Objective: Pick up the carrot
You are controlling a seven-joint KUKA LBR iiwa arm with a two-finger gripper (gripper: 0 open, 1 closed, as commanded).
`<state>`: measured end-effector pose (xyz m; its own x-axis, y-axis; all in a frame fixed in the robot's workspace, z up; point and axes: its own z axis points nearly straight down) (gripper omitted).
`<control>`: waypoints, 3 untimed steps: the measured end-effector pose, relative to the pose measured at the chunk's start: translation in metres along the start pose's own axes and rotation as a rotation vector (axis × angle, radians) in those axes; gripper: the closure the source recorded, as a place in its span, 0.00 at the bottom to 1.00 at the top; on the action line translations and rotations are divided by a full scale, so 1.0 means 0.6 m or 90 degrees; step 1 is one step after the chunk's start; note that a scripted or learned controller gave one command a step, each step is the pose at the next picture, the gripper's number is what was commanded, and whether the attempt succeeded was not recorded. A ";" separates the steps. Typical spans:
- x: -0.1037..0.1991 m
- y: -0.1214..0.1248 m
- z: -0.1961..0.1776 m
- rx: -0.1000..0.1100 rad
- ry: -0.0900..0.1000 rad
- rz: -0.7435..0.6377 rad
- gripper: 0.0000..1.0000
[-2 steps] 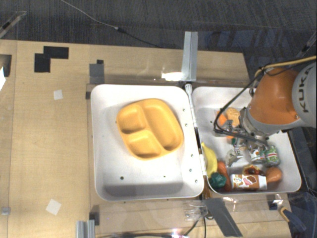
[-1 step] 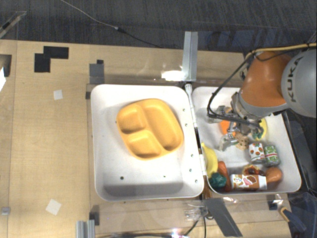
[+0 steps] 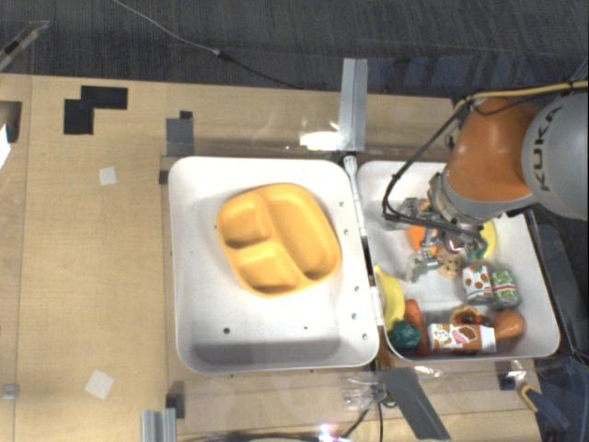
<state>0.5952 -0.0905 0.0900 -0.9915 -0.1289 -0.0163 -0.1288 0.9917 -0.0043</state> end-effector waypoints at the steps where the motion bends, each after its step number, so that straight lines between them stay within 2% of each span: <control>1: -0.024 0.009 0.001 -0.001 0.002 -0.031 0.00; 2: -0.030 0.010 -0.022 0.001 -0.004 -0.034 1.00; 3: -0.012 0.098 -0.165 -0.003 0.000 -0.174 1.00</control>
<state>0.5930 -0.0311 0.1889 -0.9197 -0.3924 -0.0145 -0.3923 0.9198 -0.0044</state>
